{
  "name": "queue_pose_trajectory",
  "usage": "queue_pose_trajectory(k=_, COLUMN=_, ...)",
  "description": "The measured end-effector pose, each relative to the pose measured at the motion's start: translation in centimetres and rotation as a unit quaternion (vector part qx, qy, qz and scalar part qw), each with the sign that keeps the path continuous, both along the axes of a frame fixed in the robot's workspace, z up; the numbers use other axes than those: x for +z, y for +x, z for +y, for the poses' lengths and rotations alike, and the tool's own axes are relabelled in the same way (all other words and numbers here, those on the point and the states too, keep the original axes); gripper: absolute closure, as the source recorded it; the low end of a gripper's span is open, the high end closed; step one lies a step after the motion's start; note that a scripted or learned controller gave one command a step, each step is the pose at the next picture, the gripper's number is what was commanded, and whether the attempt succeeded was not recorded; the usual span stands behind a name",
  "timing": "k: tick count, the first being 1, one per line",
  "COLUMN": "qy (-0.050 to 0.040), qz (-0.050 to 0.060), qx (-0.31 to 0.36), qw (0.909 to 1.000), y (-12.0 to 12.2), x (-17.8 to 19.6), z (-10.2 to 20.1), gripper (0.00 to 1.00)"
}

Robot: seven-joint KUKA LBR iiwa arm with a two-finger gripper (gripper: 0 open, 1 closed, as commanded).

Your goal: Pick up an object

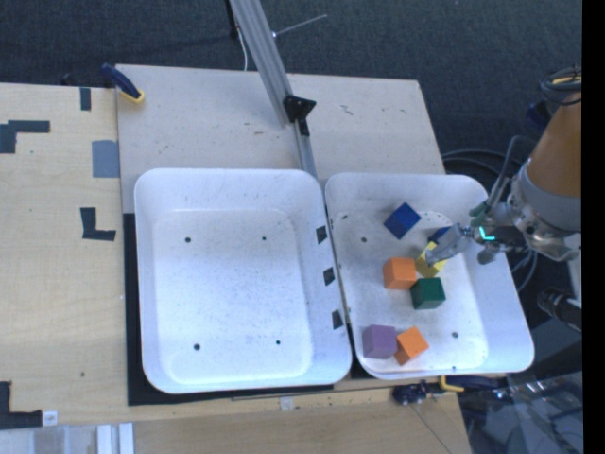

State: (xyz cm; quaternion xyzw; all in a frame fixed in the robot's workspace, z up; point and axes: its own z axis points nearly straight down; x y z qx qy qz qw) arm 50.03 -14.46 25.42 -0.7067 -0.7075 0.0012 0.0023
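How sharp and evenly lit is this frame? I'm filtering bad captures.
Camera view: even, soft light, with no harsh glare on the white bins; blocks such as the blue cube read crisply; the gripper and small yellow piece look slightly smeared; faint shadows under the bin rims.

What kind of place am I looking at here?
Probably a robotics lab test bench: a robot arm reaches over two white bins, with coloured blocks as practice objects and tape marks on the bench.
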Motion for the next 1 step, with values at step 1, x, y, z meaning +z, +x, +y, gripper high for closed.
queue_pose_trajectory(k=1, qy=-0.0005, qz=-0.002, qx=0.001, qw=1.0, y=0.06, x=0.17, z=-0.01, gripper=0.0)
